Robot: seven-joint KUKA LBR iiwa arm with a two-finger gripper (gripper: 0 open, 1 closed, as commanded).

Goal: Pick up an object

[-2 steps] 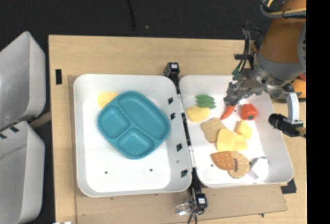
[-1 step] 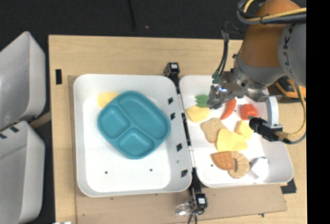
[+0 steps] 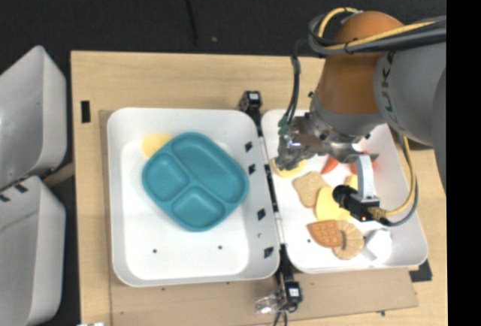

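Two white bins (image 3: 120, 242), one teal tray (image 3: 195, 179), tool (image 3: 289, 155) over right bin

Two bins side by side on my bench (image 3: 90, 167). Left bin (image 3: 124, 242): a divided tray (image 3: 195, 180) lies near its middle, with a small flat piece (image 3: 154, 143) tucked at the tray's far-left edge. Right bin (image 3: 402, 246): arm (image 3: 353, 84) reaches in over its far half. Nearer me, a biscuit (image 3: 308, 188), then a waffle (image 3: 331, 233) touching a round cookie (image 3: 351, 240) on its right.
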